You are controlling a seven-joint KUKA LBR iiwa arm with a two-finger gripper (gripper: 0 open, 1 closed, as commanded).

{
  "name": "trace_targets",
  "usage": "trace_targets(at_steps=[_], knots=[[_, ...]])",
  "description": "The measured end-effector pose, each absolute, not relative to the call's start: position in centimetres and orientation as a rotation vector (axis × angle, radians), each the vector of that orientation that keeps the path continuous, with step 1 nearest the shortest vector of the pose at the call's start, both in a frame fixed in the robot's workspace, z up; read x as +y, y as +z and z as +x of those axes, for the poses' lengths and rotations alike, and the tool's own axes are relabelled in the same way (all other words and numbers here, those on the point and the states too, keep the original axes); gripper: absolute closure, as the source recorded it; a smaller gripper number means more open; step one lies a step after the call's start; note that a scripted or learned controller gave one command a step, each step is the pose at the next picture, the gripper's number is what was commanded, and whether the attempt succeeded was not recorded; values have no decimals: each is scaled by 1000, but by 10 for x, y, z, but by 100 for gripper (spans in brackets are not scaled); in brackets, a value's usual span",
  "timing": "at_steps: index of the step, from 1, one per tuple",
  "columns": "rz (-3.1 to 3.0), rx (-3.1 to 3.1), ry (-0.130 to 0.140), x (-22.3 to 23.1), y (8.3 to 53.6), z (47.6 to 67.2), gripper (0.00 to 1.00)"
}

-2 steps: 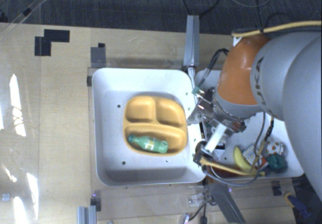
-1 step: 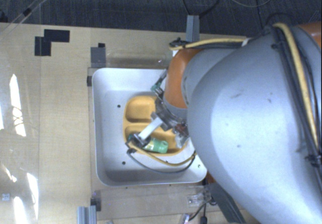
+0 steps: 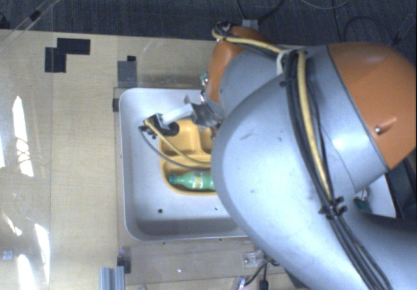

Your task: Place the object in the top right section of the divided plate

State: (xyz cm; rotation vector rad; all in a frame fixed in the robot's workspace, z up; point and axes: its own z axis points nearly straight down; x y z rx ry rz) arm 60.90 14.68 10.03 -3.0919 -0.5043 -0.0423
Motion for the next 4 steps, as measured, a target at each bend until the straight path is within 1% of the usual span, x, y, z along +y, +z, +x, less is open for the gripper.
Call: trace_targets(at_steps=[1,2,3,4], knots=[[-3122,-317,-47,148,95,542,0],[-3124,-315,-80,147,109,548,100],[-3126,-320,4,169,136,486,100],[-3125,-320,2,170,136,487,0]])
